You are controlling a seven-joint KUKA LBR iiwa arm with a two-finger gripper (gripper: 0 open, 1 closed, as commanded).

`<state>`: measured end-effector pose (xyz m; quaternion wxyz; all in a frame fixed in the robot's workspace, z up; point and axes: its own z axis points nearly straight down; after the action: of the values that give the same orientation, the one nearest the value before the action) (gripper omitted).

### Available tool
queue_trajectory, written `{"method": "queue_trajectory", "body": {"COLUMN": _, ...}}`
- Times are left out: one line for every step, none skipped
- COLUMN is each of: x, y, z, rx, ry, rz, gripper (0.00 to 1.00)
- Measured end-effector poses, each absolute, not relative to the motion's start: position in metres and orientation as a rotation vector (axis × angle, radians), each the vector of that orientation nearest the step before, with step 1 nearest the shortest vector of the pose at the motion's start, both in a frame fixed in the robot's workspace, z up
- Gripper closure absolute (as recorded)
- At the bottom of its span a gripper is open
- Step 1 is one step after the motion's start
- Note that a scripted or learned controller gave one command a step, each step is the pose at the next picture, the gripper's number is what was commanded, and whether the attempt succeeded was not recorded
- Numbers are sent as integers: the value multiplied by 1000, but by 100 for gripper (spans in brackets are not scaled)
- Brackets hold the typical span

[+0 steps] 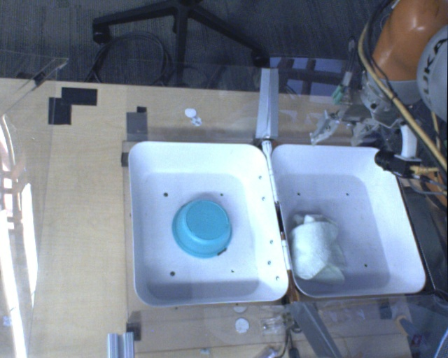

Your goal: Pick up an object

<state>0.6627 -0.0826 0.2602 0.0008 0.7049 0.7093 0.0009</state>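
While the arm (413, 42) hangs over the far right corner of the tabletop (77, 210), its hand (334, 124) sits just beyond the far rim of the right bin (392, 182), above bare wood rather than over the bin's floor. The hand's metal fingers point down and toward the left, and they look slightly spread with nothing between them. Yellow and black cables (395, 105) run down the arm toward the wrist.

The right bin holds a crumpled white cloth (313, 248), which lies against the bin's left wall, toward its near left corner, well apart from the hand. A paler, greenish fold of the cloth spreads out at its near right side.

The left bin (147, 182) holds a blue bowl (203, 228), turned upside down, resting near the middle of the floor, a little toward the near edge. The two bins touch along their shared rims, and a grey metal bar (267, 105) runs from that seam toward the far edge of the tabletop.

On the far left part of the tabletop lie black tape marks (68, 103), and a small white scrap (192, 115) sits near the far edge beyond the left bin. Beyond the tabletop, the black legs of a chair base (182, 21) rest on the dark carpet.
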Motion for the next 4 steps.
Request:
{"method": "queue_trajectory", "body": {"x": 664, "y": -81, "z": 271, "rx": 2205, "ry": 2231, "rz": 8, "gripper": 100}}
{"method": "queue_trajectory", "body": {"x": 669, "y": -92, "z": 131, "rx": 2310, "ry": 2130, "rz": -1, "gripper": 100}}
{"method": "queue_trajectory", "body": {"x": 670, "y": -67, "z": 236, "rx": 2073, "ry": 2353, "rz": 6, "gripper": 100}}
{"method": "queue_trajectory", "body": {"x": 669, "y": -88, "z": 127, "rx": 1978, "ry": 2439, "rz": 1, "gripper": 100}}
